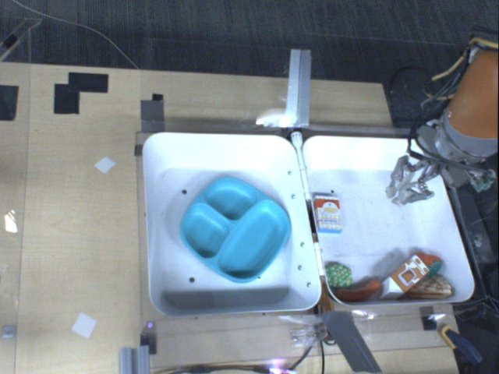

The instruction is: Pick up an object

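The objects crowd the right bin's (460, 232) near edge: a green ball (338, 273), an orange carton (412, 272), and a small card box (327, 213) by the divider. Farther back, the claw (411, 184) hangs above bare floor, clamped on nothing, whether apart or together I cannot tell. Descending here risks a miss; nearer, the wall may block it.

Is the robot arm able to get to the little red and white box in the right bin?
Probably yes. The end effector hovers over the same right bin, and the little box lies flat by the divider with bare floor between them and nothing on top.
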`<action>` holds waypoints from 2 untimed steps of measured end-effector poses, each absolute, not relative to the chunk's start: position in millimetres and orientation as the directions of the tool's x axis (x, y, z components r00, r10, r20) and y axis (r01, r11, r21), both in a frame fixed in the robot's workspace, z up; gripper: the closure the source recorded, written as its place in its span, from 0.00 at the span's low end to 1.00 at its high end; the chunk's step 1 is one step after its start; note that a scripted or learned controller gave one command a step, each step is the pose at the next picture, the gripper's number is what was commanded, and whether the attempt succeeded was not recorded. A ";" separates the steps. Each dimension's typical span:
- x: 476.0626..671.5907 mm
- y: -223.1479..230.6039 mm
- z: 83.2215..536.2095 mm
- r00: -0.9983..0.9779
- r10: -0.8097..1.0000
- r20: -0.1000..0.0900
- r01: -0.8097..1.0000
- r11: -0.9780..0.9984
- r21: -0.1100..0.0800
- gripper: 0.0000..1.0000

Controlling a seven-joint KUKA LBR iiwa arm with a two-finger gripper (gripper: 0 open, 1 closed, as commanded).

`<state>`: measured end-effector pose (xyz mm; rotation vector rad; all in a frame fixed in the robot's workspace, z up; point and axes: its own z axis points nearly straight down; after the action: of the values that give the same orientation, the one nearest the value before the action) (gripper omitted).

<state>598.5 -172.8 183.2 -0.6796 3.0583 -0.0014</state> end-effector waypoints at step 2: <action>671.6 -63.8 189.3 -0.907 -0.422 -0.013 -0.422 0.907 -0.004 1.00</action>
<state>671.6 -63.8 189.3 -0.6753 3.0539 -0.0016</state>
